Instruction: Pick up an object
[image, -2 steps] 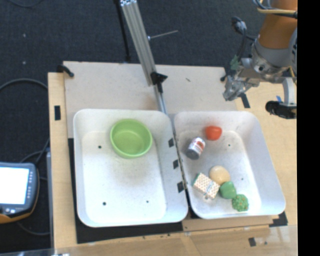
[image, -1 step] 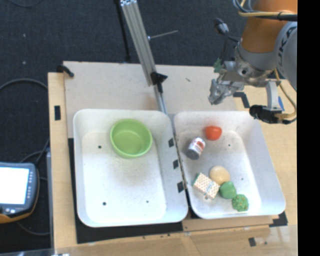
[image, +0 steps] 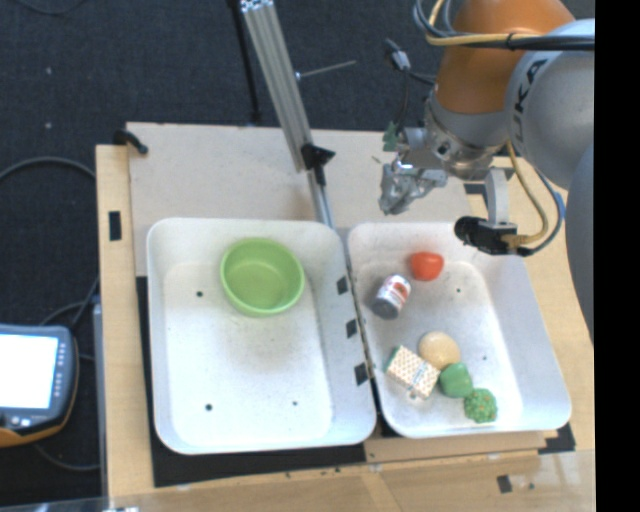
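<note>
Objects for picking lie in the right bin (image: 520, 330): a red ball (image: 427, 265) toward its far side, a small can (image: 391, 296) with a red and white label just left of and nearer than the ball, a cream-coloured rounded piece (image: 439, 348) near the middle, a patterned small box (image: 412, 371) touching its near-left side, a green rounded piece (image: 456, 379) just right of the box, and a knobbly green ball (image: 481, 405) nearest of all.

Both shallow white bins sit side by side on a pale wooden bench (image: 200, 170), with dark carpet beyond its far edge. In the left bin (image: 200, 400) a light green bowl (image: 262, 276) stands upright toward the far side. A metal post (image: 285, 100) slants up from behind the bins, and a screen device (image: 30, 375) lies at the left edge.

The gripper (image: 400, 190) hangs above the bench just beyond the right bin's far rim, apart from every object. Its fingers point down and hold nothing; how far apart they stand I cannot tell.
</note>
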